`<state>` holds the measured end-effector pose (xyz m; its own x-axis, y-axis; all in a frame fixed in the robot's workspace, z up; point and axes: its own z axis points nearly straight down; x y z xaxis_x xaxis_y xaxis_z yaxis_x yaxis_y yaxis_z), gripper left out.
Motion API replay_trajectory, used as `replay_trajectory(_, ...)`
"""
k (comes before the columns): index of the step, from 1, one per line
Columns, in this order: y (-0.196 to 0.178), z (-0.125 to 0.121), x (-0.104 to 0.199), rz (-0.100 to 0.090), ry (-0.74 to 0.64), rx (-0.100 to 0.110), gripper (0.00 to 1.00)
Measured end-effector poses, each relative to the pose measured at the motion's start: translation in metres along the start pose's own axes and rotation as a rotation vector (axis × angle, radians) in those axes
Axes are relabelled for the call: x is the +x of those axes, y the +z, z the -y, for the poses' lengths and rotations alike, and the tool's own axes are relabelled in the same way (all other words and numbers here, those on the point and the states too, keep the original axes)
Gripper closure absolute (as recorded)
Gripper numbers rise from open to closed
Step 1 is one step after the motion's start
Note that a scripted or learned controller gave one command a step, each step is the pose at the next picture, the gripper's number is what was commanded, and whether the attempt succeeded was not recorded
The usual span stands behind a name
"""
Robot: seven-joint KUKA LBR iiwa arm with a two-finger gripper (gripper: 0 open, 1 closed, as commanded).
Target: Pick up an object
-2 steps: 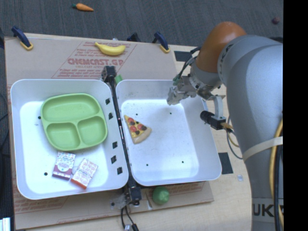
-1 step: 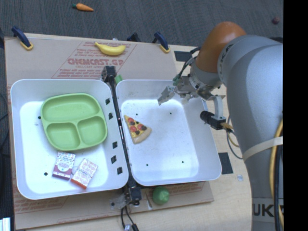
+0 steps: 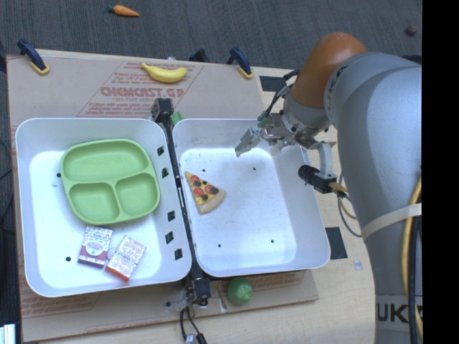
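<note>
Two shallow white bins sit side by side on a cardboard sheet, and nearest the camera, just past the front edge of the right bin (image 3: 308, 253), lies a small green ball (image 3: 240, 291) on the cardboard. In the front of the left bin (image 3: 29, 264) are two little snack packets (image 3: 112, 251), touching each other, one reddish-brown and one paler with an orange edge. Behind them rests a light green divided plate (image 3: 109, 178) (three compartments, all bare). Across the black divider, in the right bin's left half, a toy pizza slice (image 3: 204, 191) lies flat on the white floor, point toward the back, well apart from anything else in that bin.

Further back, the gripper (image 3: 247, 142) hangs over the rear part of the right bin, near its back wall and well apart from the pizza slice. Its grey fingers (image 3: 244, 145) point left and down; nothing is seen between them, and whether they stand wide or narrow I cannot tell at this angle. The arm (image 3: 373, 120), with its orange band, fills the right side. Beyond the bins a yellow banana (image 3: 165, 71) lies on the cardboard's printed lettering, and farthest off a small carrot (image 3: 125, 10) rests on the dark floor.
</note>
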<state>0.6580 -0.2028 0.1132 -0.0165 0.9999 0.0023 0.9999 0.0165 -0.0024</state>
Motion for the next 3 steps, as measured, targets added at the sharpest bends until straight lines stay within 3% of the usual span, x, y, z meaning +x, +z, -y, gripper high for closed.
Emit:
replay_trajectory(1, -0.105, 0.046, 0.019, 0.002, 0.013, -0.003, 0.0)
replay_trajectory(2, -0.054, 0.087, -0.007, 0.003, 0.011, 0.001, 0.0)
replay_trajectory(3, -0.017, 0.144, -0.006, 0.002, 0.01, 0.001, 0.0)
